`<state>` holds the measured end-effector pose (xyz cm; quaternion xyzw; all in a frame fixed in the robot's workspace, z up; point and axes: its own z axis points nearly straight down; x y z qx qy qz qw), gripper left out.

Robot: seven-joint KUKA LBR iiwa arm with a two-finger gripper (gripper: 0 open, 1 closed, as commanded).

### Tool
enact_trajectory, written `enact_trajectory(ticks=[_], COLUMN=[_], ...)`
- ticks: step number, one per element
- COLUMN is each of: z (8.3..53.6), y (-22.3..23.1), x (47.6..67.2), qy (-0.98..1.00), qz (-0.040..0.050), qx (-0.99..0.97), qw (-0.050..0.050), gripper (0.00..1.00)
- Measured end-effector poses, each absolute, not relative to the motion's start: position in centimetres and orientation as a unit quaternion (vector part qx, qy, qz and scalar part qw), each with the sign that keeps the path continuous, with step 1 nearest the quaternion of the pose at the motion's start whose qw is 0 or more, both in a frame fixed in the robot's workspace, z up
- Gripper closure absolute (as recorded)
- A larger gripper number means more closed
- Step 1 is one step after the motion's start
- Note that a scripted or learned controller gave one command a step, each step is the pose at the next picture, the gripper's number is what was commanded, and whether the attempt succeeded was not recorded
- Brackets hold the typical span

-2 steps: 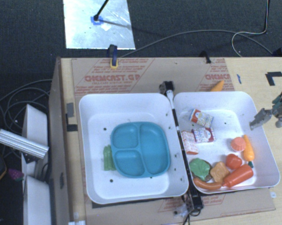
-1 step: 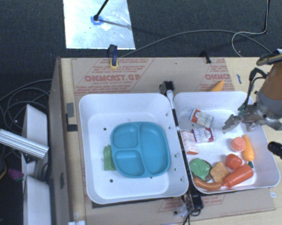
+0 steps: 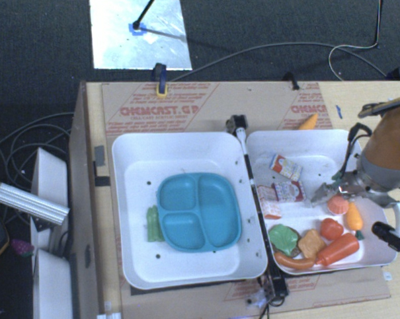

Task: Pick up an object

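Note:
The right bin (image 3: 299, 148) holds several toy foods. Two red-and-white packets (image 3: 286, 166) (image 3: 287, 191) lie in its middle. Along the front sit a green piece (image 3: 283, 238), a tan bread piece (image 3: 311, 243), a red tomato (image 3: 331, 228), a long red-orange carrot (image 3: 337, 250) and an orange sausage (image 3: 294, 263). My gripper (image 3: 330, 193) hangs low at the bin's right side. It is just above a pinkish-red ball (image 3: 338, 205) and next to a small yellow-orange piece (image 3: 353, 216). Nothing is seen lifted in it.
The left bin (image 3: 134, 158) bears a blue divided plate (image 3: 198, 211) with a green piece (image 3: 153, 224) at its left side. A small orange thing (image 3: 308, 122) lies on the cardboard behind the right bin. The grey and orange arm (image 3: 387, 151) covers the right bin's far right.

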<state>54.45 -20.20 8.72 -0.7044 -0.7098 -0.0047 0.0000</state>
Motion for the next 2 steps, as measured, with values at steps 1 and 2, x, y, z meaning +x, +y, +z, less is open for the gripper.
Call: enact_trajectory(ticks=[1,2], z=[9.6,18.5], y=[-20.6,-7.5], x=[54.3,53.1], qy=[-0.709,-0.709], qz=[-0.002,-0.0014], qx=[-0.706,-0.705], qw=[-0.003,-0.001], gripper=[1.0,1.0])
